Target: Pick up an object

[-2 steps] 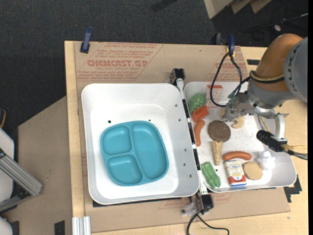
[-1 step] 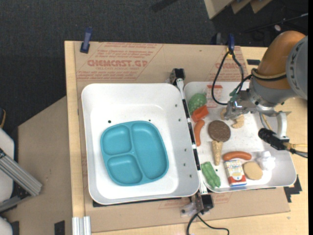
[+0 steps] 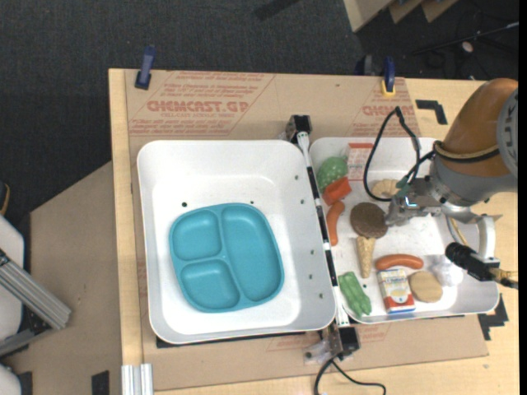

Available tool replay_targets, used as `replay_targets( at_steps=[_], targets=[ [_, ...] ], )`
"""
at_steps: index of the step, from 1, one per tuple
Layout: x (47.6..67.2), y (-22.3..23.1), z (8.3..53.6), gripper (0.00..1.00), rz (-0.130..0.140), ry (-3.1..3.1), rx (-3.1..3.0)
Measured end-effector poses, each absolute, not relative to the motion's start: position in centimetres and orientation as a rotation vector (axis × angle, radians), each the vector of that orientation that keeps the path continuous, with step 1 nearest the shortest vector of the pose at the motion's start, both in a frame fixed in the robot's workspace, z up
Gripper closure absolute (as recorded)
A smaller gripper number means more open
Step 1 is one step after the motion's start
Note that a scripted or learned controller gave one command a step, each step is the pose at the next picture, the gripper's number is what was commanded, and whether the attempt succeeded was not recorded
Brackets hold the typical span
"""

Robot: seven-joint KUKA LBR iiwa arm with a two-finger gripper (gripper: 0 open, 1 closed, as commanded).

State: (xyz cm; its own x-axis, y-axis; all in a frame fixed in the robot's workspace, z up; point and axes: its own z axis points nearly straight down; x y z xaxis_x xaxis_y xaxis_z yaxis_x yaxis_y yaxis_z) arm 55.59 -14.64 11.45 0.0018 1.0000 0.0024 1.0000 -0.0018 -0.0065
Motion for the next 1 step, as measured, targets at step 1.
replay_targets(
  at_steps=[1],
  targets=[
    [55.79, -14.61, 11.46, 0.0, 0.001, -2.219, -2.22]
  ],
)
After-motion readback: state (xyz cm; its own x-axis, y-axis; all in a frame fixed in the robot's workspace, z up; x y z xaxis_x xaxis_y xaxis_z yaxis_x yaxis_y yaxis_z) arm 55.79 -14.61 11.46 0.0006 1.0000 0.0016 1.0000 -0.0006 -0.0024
